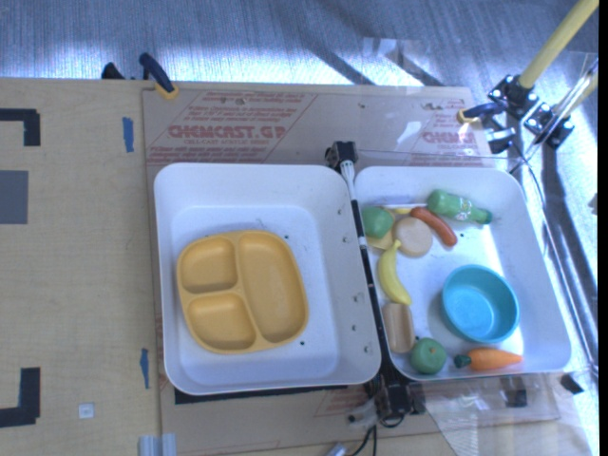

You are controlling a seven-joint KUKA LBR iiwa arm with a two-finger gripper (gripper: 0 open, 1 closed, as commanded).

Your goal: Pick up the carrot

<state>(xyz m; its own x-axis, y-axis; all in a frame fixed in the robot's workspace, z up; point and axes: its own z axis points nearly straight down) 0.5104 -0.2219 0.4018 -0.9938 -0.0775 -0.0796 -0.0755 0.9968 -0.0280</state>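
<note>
A tan bench [76, 283] lies under the camera, with grey patterned floor beyond its far edge, and it carries two shallow white bins side by side. The left bin [190, 188] holds a yellow divided plate [242, 290]. The right bin [546, 321] is crowded: a blue bowl [480, 302] toward its near right, a banana [391, 274] along its left side, a green bottle-like item [456, 205] at the far edge, a red sausage [434, 225], a pale round slice [413, 237], a green round piece [377, 221], a tan block [398, 327], and a green ball [428, 355]. The carrot [492, 358] lies in the near right corner of that bin, just beside the bowl and close to the green ball. As for the jaws, I cannot tell whether they are apart or together. The likely trouble is the corner: with the bin wall on one side and the bowl on the other, a descending finger could strike either, or nudge the carrot against the wall instead of closing round it. The carrot's leafy end is small and hard to make out, and the clutter at the far right corner of the bench is partly cut off.
</note>
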